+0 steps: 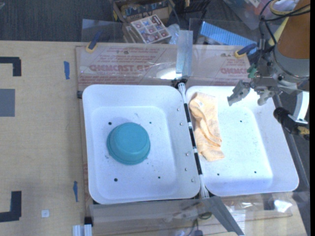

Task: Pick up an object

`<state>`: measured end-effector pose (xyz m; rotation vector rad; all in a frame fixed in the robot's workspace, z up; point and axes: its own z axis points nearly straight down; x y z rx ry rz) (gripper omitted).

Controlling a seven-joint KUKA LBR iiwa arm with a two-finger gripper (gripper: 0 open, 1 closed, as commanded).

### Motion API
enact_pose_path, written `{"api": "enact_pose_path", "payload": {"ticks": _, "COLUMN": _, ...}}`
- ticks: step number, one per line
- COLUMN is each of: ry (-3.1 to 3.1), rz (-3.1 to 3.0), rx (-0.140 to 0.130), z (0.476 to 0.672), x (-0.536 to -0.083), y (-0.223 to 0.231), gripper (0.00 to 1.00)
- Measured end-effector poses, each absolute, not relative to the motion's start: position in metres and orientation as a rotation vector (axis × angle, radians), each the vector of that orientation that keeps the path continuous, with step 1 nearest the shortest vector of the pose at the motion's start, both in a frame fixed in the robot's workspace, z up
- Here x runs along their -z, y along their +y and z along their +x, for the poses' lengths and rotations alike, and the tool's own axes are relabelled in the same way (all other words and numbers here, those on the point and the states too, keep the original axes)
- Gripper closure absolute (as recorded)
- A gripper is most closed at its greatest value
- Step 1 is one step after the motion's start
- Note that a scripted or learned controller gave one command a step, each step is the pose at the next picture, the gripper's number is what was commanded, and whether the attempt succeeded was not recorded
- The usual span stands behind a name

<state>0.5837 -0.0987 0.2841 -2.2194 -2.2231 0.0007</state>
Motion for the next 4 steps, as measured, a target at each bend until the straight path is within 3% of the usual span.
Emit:
{"api": "enact_pose_path", "payload": {"ticks": 1, "ry": -2.282, "rz": -2.160, "rx": 0.000, "z": 0.584, "x": -0.132, "y": -0.098, "gripper": 0.00}}
{"api": "enact_pose_path", "payload": {"ticks": 2, "ry": -2.102, "rz": -2.338, "rx": 0.001, "z": 0.608, "x": -0.233, "y": -0.109, "gripper": 0.00}}
{"api": "enact_pose_path", "payload": {"ticks": 3, "ry": -2.093, "rz": -2.345, "rx": 0.002, "z": 0.576, "x": -0.099, "y": -0.098, "gripper": 0.00}}
{"api": "enact_pose_path", "payload": {"ticks": 4, "ry": -2.233, "rz": -2.231, "rx": 0.022, "z": 0.529, "x": -0.093, "y": -0.092, "gripper": 0.00}}
